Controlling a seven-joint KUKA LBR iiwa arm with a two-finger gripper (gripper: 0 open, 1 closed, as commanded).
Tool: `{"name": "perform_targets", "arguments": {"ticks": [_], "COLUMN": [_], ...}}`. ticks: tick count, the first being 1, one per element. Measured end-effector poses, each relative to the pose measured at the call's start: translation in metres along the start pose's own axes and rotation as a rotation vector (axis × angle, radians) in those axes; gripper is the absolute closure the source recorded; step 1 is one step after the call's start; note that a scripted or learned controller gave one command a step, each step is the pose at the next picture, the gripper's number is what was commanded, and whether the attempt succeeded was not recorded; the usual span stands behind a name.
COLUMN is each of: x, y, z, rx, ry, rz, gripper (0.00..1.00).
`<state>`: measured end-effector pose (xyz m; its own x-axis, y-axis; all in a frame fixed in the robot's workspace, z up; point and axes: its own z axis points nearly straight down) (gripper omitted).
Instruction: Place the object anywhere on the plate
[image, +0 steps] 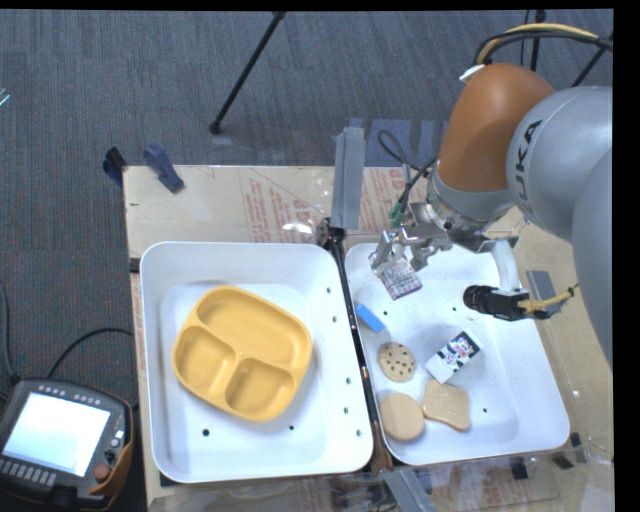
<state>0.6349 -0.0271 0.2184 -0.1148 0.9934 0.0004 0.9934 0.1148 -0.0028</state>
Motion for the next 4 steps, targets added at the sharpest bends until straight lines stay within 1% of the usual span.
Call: {"name": "perform_targets", "arguments": {"ticks": [1,2,3,4], "x": [0.092,0.162,0.156,0.202], "y": [0.008,0.003,-0.028,-0.03], "z": [0.034,0.118,0.002,-0.038], "rx": [0.005,-0.005,-0.014,-0.002], "ry": [0.001,-0.001,0.001,-0.001], "rz": [-0.068,-0.057,-0.165,-0.321], "gripper": [1.0,1.0,1.0,1.0]}}
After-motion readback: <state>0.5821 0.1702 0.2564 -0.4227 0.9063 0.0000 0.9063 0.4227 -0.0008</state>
